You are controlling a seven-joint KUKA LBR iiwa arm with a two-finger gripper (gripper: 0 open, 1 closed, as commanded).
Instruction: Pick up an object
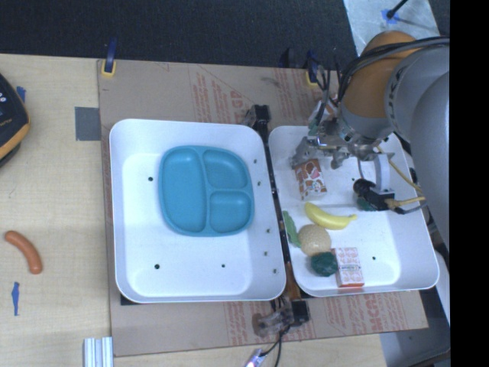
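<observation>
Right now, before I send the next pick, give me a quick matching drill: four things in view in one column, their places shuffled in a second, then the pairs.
Things:
1. blue divided plate
2. banana
3. sausage
4. red and white carton

Places:
A. on the bench, outside both bins, at the view's left
B. near the right bin's front edge
C. middle of the right bin
D. alone in the left bin

Pairs: 1-D, 2-C, 3-A, 4-B
</observation>
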